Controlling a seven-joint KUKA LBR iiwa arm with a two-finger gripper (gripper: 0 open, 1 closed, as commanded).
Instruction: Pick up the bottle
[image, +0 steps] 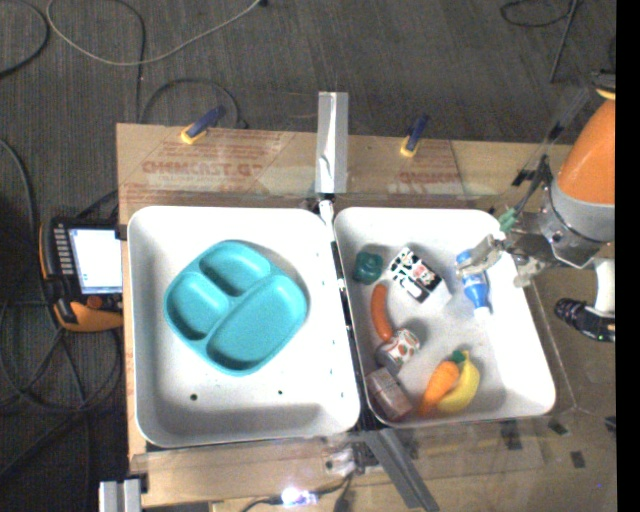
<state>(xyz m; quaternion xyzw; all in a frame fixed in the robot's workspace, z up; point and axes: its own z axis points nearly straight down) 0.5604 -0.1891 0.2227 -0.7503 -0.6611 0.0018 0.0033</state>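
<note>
Where bin holds bottle

A robotics lab: clamped bench, loose floor cables, and a teach pendant.

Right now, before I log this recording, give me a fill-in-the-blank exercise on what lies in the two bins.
1. The teal divided plate lies in the ____ bin.
2. The bottle has a ____ label.
3. The banana touches the ____ in the right bin.
4. The claw is beside the ____.

Missing words: left; blue; carrot; bottle
</note>
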